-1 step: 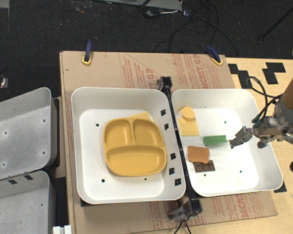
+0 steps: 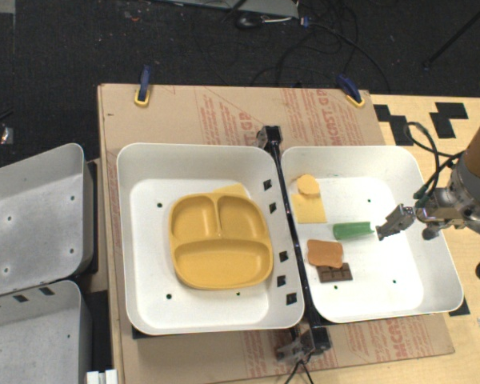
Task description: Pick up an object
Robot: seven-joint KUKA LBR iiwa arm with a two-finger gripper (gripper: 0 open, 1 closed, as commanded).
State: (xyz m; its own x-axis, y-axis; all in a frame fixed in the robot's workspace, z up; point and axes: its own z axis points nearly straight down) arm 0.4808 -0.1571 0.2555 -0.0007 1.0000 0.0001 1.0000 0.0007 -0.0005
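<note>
The right bin holds several small objects. A green cylinder lies near its middle. A yellow flat piece with a round orange-yellow disc on its far end lies toward the bin's left wall. An orange-brown piece and a dark brown block lie closer to the front. My gripper hangs over the right bin just right of the green cylinder, its dark fingers pointing left toward it. Nothing shows between the fingers.
The left bin carries a yellow divided tray. A black divider runs between the two bins. Both bins rest on a cardboard sheet held by clamps. Grey metal pans lie off to the left.
</note>
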